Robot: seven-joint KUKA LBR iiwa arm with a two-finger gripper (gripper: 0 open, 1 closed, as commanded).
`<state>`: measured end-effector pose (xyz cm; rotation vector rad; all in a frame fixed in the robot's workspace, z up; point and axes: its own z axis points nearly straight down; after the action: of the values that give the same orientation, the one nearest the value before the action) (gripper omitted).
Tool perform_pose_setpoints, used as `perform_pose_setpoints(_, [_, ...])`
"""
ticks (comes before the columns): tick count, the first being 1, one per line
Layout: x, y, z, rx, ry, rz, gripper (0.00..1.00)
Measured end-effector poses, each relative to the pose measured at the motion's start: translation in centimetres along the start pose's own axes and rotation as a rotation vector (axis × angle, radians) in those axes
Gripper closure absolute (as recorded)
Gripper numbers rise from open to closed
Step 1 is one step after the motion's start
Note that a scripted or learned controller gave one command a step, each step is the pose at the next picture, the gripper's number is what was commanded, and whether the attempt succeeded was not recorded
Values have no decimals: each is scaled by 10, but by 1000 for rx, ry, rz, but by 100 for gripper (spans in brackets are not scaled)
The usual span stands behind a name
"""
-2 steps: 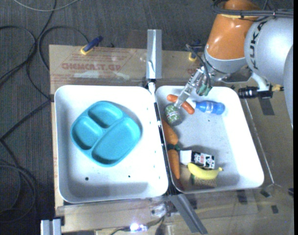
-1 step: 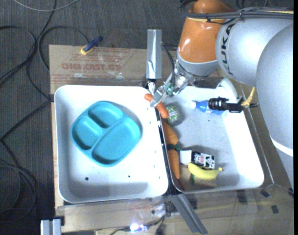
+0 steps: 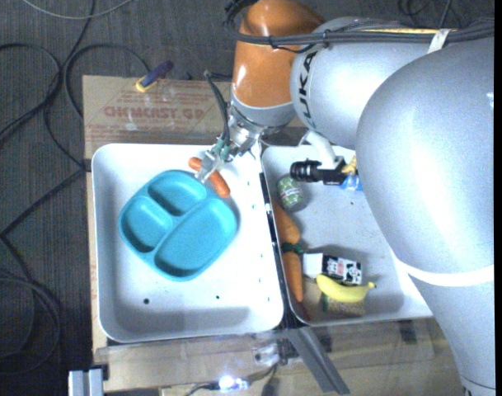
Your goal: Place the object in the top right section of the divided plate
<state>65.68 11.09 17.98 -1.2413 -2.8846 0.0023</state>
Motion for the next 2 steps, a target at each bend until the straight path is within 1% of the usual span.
perform_pose_setpoints(1, [40,44,6,-1,1,138,100])
perform_pose_setpoints(2, [63,58,-12,-2,1,164,100])
